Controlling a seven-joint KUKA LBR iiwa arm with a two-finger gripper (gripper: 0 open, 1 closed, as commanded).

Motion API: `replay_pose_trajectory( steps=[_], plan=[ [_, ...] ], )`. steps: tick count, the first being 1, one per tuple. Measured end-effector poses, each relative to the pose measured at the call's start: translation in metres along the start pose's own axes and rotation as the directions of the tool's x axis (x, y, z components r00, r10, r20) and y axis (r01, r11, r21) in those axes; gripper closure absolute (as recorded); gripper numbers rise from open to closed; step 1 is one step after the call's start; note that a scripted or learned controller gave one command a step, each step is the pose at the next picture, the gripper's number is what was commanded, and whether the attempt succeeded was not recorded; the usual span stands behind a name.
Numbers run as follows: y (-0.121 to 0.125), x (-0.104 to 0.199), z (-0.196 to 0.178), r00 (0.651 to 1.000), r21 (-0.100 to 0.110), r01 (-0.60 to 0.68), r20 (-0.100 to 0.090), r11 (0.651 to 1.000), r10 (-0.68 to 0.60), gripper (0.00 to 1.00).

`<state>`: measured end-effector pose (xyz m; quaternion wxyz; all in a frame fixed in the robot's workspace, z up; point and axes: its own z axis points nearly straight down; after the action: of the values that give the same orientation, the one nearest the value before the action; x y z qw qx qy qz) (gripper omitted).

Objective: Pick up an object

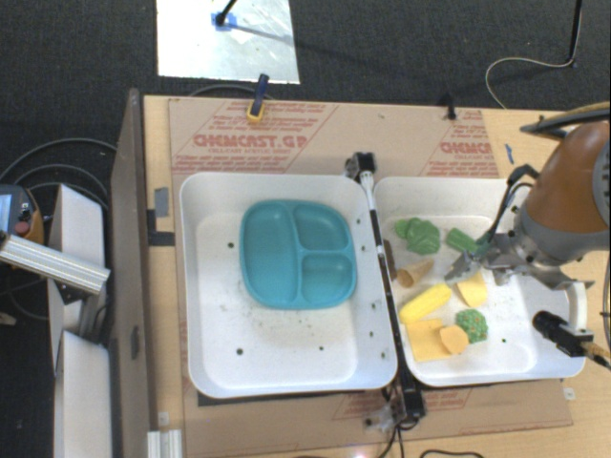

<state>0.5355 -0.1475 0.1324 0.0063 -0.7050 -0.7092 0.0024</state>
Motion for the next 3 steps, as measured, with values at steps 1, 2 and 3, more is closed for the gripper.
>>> replay_pose_trajectory(
  steps=[1, 2, 3],
  plan=[
    [0.047, -0.039, 0.02, 1.0, -0.016, -0.004, 0.008, 1.0, 0.004, 0.0],
    [0.008, 0.002, 0.05, 1.0, -0.008, -0.004, 0.003, 1.0, 0.004, 0.0],
    [0.08, 0.047, 0.039, 1.0, -0.021, 0.005, 0.005, 1.0, -0.005, 0.0]
  ],
)
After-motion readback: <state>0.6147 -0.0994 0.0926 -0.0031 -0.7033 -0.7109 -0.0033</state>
